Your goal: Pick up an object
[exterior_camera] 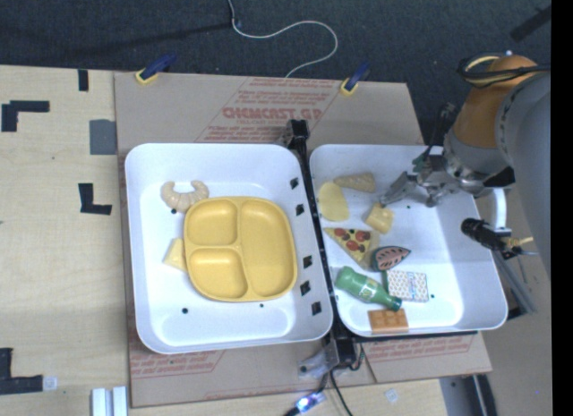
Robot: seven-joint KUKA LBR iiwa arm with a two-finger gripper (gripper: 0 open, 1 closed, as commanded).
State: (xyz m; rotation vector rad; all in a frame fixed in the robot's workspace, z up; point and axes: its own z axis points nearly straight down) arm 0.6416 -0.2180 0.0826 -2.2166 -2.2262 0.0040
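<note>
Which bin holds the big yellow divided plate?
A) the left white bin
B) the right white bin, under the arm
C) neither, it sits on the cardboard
A: the yellow divided plastic plate lies inside the left white bin, while the right white bin holds small toy foods such as a green bottle.

Cardboard sheet (269, 106) under both bins, white cable (295, 34) behind

Robotics lab test bench. Grey-and-orange industrial arm (501, 128) over two shallow white bins (143, 226) on clamped cardboard sheet (260, 110). Toy food props: pizza slice (352, 241), green bottle (365, 287), yellow divided plate (240, 248). Loose white cable (286, 34) on dark carpet (107, 3).
</note>
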